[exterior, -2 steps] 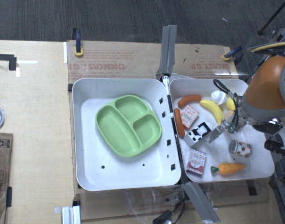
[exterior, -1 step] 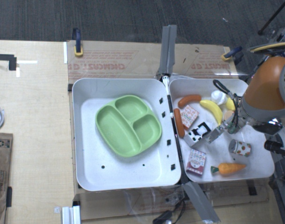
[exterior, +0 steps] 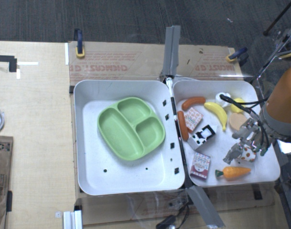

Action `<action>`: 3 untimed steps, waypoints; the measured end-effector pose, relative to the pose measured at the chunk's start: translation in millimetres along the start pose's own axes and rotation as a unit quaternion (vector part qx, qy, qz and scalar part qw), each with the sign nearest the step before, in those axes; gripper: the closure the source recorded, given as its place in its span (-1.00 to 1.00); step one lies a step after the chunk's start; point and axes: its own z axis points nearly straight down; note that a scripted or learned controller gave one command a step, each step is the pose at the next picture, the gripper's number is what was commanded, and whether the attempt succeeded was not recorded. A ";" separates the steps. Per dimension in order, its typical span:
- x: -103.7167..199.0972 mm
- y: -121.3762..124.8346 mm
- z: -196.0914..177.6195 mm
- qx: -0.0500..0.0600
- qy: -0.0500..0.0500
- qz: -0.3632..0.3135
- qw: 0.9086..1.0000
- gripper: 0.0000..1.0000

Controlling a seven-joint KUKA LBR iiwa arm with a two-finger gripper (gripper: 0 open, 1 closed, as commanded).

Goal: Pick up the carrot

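Note:
The carrot (exterior: pixel 234 172), orange with a green stub at its left end, lies on its side near the front wall of the right bin (exterior: pixel 274 175). My gripper (exterior: pixel 234 153) hangs just above and behind it, pointing down to the left, a small gap away from it. It is open and nothing shows between its fingers. The arm's orange band (exterior: pixel 284 99) is at the right edge.
The right bin also holds a banana (exterior: pixel 217 113), two sausages (exterior: pixel 193 101) (exterior: pixel 182 125), small boxes (exterior: pixel 200 165) (exterior: pixel 202 135), a tan disc (exterior: pixel 237 122) and a red-and-white spotted item (exterior: pixel 251 153) beside the gripper. A green divided plate (exterior: pixel 131 128) lies in the left bin (exterior: pixel 88 175).

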 end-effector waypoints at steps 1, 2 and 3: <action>6.8 9.0 40.3 0.000 0.000 -0.180 0.984 -1.00; -18.6 -26.4 83.1 0.000 0.000 -0.278 0.961 -1.00; -9.6 -12.0 49.4 -0.001 -0.002 -0.232 0.973 -1.00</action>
